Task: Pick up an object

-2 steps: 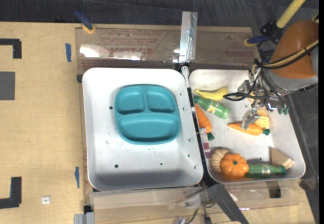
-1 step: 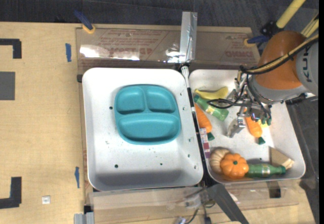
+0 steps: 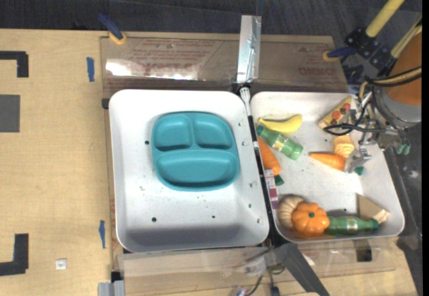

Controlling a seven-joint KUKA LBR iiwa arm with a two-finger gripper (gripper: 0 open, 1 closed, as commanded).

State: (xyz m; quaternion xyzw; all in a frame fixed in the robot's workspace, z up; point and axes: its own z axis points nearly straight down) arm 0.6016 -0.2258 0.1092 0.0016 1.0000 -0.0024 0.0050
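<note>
Beside carrot (image 3: 328, 161), right bin (image 3: 392, 187): gripper (image 3: 360, 159) lowered alongside for pickup; finger state impossible to tell, nothing visibly clamped.

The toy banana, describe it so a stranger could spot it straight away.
Look in the right bin, near its far left corner. The toy banana lies there, just above a green bottle. It is the only plain yellow, curved piece.

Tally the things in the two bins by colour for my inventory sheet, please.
Teal: 1, the divided plastic plate
Yellow: 1, the toy banana
Orange: 3, the toy pumpkin, two toy carrots
Green: 2, the dark toy bottle, the light green piece
Multicoloured: 1, the toy pizza slice
Total: 8, smaller bits unclear.
</note>
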